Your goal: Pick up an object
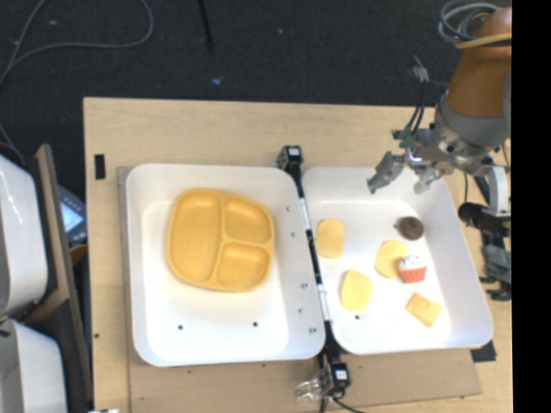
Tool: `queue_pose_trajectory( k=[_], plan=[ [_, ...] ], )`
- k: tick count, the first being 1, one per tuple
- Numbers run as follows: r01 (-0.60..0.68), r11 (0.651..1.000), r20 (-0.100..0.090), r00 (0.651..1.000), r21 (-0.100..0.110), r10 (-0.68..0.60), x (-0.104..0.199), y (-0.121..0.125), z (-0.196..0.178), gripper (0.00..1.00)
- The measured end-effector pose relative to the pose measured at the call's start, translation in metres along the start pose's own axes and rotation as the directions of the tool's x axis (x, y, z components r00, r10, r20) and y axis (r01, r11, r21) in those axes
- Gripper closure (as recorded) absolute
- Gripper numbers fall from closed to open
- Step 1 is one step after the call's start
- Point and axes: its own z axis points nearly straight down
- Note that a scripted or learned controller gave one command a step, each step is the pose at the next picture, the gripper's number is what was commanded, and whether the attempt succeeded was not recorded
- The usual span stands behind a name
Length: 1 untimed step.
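Note:
The right bin (448, 329) holds several small food toys: a pale yellow oval piece (330, 237), another yellow piece (355, 290), a third yellow piece (389, 257), a red and white cupcake-like item (412, 269), a brown round item (410, 227) and an orange cheese wedge (423, 309). My gripper (405, 175) hangs over the far edge of the right bin, its two grey fingers spread apart with nothing between them. It is well above and behind the brown item.
The left bin (146, 317) holds a yellow divided plate (220, 239). A black clip (292, 156) sits at the far end of the seam between the bins, another at the near end (332, 374). White equipment stands at the far left. Cables lie on the dark floor behind.

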Motion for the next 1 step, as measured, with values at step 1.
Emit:
queue_pose_trajectory(
  k=[1],
  plan=[
    [0.002,1.000,0.000,1.000,0.000,-0.002,0.0112,0.0662,-0.0110,0.00]
  ],
)
